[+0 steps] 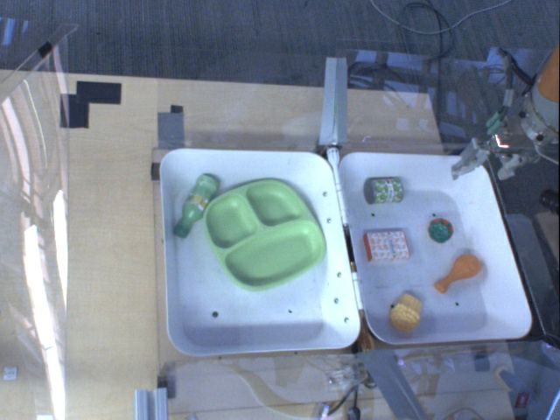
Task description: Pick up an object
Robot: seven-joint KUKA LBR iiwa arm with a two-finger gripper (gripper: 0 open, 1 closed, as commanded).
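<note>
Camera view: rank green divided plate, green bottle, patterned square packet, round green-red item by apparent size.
Largest to smallest:
1. green divided plate
2. green bottle
3. patterned square packet
4. round green-red item
Bottle versus packet is close: the bottle is longer, the packet wider, so that order is unsure.

White bins [262, 335] on a pale wood worktop [105, 261]. Green divided plate [265, 232]; green bottle [194, 205] with yellowish label; green-grey can [384, 190]; red-and-white checked box [387, 245]; green-red round piece [440, 229]; orange drumstick [460, 272]; yellow corn-like piece [405, 312].
</note>
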